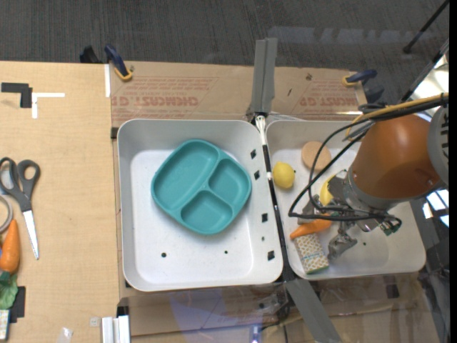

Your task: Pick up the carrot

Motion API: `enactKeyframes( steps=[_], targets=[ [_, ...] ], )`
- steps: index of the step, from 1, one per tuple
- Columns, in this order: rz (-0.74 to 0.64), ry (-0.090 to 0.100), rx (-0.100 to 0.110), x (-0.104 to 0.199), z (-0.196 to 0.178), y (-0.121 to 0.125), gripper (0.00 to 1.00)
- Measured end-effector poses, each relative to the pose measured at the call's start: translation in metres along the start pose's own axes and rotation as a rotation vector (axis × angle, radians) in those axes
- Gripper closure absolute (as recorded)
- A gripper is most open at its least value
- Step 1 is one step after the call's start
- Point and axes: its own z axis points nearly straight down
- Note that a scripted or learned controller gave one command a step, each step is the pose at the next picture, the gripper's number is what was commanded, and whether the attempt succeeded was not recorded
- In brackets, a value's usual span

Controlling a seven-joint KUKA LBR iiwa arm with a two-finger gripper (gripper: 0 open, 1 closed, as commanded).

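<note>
1. Two shallow white bins side by side on the surface (57,191): left bin (128,213), right bin (407,259).
2. Lying in the left bin, slightly tilted: a teal divided plate (202,186) with three compartments.
3. Reaching into the right bin from the right: the grey arm with its orange band (393,159), cables looping across it.
4. Hanging low over the right bin's front half: the pincer (343,243), its metal fingers near the bin floor; cannot tell how far apart, and nothing seen between them.
5. Lying just left of the pincer, near the divider: the carrot (311,229), orange, stretched roughly left to right on the bin floor, partly under the cables.
6. Just below the carrot: a small patterned packet (311,254).
7. Up by the divider: a yellow lemon (284,175); beside it a tan round piece (315,153), partly hidden by the arm.
8. Peeking out beneath the wrist: a yellow item (326,192), too hidden to name.
9. Far left on the surface: scissors (23,195).
</note>
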Motion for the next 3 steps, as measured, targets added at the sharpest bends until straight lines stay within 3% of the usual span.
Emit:
enactKeyframes(
  steps=[1,2,3],
  targets=[
    [-0.394,-0.003,0.003,-0.002,-0.001,0.005,0.00],
    [-0.392,-0.006,0.004,-0.005,-0.011,0.005,1.00],
    [-0.390,-0.010,0.005,-0.007,-0.020,0.005,1.00]
  ],
)
